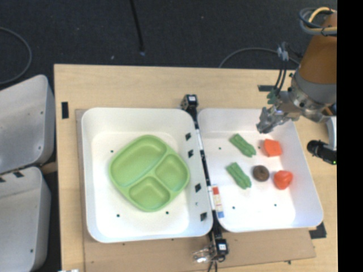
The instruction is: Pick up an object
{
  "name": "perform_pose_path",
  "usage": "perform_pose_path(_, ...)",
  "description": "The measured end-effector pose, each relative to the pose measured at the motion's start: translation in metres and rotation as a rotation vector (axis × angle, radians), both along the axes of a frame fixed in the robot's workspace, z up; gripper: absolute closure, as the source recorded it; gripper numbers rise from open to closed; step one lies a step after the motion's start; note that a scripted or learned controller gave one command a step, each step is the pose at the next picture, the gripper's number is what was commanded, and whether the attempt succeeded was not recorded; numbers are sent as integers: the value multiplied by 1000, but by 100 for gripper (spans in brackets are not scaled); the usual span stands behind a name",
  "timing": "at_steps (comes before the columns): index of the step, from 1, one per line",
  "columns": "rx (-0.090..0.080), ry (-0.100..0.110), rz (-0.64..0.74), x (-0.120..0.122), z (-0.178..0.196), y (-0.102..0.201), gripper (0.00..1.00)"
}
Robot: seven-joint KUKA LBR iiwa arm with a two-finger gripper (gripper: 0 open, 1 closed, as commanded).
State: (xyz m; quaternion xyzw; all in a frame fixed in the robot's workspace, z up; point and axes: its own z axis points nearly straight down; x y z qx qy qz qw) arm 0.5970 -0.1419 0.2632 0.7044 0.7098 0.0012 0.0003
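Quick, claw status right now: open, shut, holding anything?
Claw: cannot be told from this view; it hovers over the right bin, nothing seen in it.

The arm is cut off at three o'clock; the finger spacing of the gripper cannot be made out.

I can't read any text from here. The one candidate is a small white label with red and blue marks, on the divider between the two bins, and it's too blurred to read.
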Motion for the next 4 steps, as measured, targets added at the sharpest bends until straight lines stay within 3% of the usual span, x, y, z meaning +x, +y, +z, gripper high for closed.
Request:
perform_pose_path(2,-1,3,-2,4,-9,109,100)
perform_pose_path(3,-1,3,-2,1,-23,158,100)
perform_pose_path(4,1,3,0,-13,-13,211,100)
